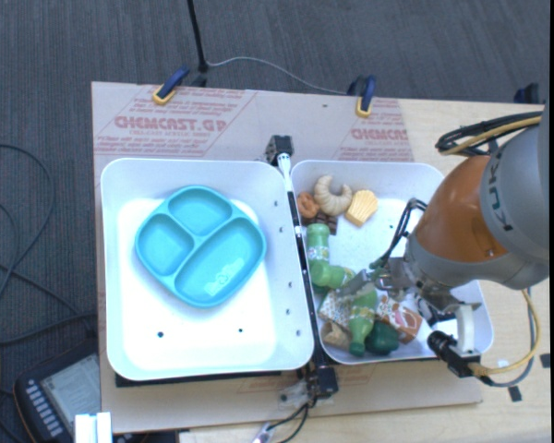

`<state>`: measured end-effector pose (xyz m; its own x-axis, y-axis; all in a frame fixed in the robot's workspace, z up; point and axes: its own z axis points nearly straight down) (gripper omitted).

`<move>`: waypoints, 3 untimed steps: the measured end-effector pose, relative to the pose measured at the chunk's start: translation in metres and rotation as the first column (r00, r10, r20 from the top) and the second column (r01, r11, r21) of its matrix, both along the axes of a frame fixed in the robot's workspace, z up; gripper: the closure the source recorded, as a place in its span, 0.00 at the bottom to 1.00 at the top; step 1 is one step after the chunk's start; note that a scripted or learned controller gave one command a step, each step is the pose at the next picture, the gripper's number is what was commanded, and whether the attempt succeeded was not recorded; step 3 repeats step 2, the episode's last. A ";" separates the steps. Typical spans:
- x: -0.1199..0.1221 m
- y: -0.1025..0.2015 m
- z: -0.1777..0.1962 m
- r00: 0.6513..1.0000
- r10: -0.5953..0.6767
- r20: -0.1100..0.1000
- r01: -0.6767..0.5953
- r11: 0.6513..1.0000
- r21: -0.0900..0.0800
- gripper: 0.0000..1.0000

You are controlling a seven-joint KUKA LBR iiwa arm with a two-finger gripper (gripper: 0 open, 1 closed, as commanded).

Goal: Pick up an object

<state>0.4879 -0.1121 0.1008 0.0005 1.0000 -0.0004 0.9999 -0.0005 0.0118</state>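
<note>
Gripper down among the toys, and no pick is confirmed.

The arm (475, 220) is seen reaching in from the right, and the gripper (380, 289) is lowered into the right bin (415, 175), right over the heap of small toy foods at its near end. Whether the fingers are open or closed cannot be told; they are lost in the clutter. A green bottle (318, 245) is lying just left of the gripper, a yellow piece (361, 208) and a tan croissant (332, 192) farther back. Nothing is seen lifted clear, so the pick is judged not yet done: grasp and raise are left. The blue divided plate (199, 245) sits in the left bin (129, 340).
</note>
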 end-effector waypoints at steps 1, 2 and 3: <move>0.002 0.003 0.011 1.000 0.004 0.003 -0.004 1.000 0.005 1.00; 0.024 0.032 0.104 1.000 0.002 -0.011 -0.002 1.000 0.000 1.00; 0.024 0.032 0.104 1.000 0.002 -0.011 -0.002 1.000 0.000 1.00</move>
